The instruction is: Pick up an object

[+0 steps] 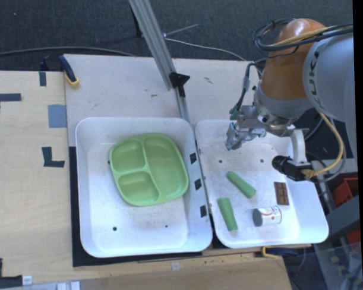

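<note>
Watching from the remote desk: gripper hangs over the upper part of the right bin, nothing visible between the fingers. Can't tell its state, too small and dark from this angle.

Risks as I judge them:
- Gripper is well apart from every obj in that bin, so dropping straight down hits bare bin floor, no grasp.
- Upper green cylinder lies at a slant; if the wrist isn't lined up across it, it probably rolls away.
- Lower green cylinder sits near the bin's left wall by the divider, so a finger could clip the rim.
- Small can lies on its side just below the brown block; going for either may bump the other.

Likely target, my guess: upper green cylinder, nearest the gripper, mid right bin. Looks smooth, rounded ends, plain green, slim.

Left bin holds a green divided plate, flat and wide, prob. a poor fit for two fingers.
</note>
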`<state>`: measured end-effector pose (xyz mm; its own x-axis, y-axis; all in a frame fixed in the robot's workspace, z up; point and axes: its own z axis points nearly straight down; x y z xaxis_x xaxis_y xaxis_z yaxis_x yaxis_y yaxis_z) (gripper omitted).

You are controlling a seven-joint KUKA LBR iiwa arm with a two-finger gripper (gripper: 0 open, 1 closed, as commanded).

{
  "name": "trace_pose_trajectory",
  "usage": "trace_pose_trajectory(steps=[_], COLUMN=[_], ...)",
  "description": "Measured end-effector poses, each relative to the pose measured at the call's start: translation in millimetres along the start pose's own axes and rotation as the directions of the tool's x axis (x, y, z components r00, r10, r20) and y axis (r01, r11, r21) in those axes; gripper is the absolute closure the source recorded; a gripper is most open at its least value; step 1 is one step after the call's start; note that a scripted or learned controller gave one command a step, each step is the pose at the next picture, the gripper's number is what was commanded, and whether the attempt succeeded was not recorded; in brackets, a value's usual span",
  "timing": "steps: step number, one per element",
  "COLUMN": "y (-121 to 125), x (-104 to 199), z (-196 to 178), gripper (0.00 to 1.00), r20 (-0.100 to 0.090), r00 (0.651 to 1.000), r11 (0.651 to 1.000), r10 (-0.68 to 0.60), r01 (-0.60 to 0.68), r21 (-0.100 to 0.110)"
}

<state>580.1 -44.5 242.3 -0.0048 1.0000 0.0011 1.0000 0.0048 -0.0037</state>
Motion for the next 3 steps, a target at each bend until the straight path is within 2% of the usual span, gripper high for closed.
trace_pose_trajectory(steps=[2,3], y=[-51.9,-74.9], x=[87.9,142.9], z=[-3.7,0.4], gripper=[1.00,1.00], r20=[0.000,0.000], r00=[1.000,1.000], r11=[1.000,1.000], r10=[-0.001,-0.003], r01=[0.001,0.003], r21=[0.000,0.001])
